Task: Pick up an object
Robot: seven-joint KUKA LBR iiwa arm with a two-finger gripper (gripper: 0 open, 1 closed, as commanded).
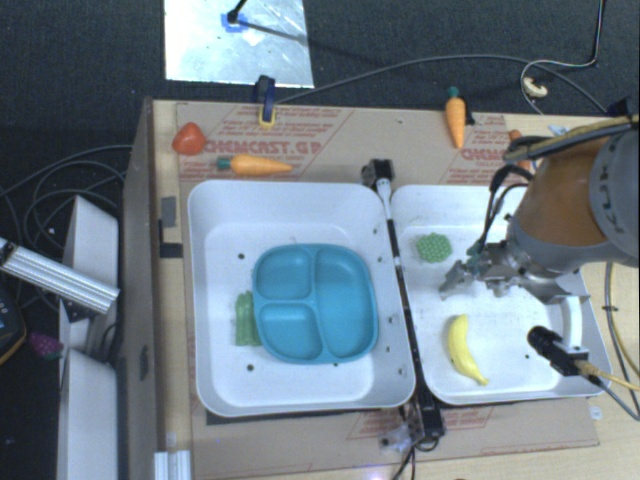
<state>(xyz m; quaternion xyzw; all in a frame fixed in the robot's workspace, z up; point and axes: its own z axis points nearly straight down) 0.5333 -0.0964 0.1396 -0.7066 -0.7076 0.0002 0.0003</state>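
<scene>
The arm reaches in from the right over the right bin (430, 383). Its gripper (462, 274) hovers over the middle of that bin, the fingers spread apart with nothing between them. A green bumpy ball (433, 247) lies just up and left of the gripper. A yellow banana (464, 347) lies on the bin floor just below it. In the left bin (215, 268) rests a blue divided plate (315, 302), and a green piece (245, 320) sticks out from under its left edge.
On the cardboard behind the bins lie a carrot (254, 165), a red-orange fruit (188, 139), a second carrot (456, 119) and a blue-yellow clamp (266, 99). A black divider (395, 268) separates the bins. Cables trail at left.
</scene>
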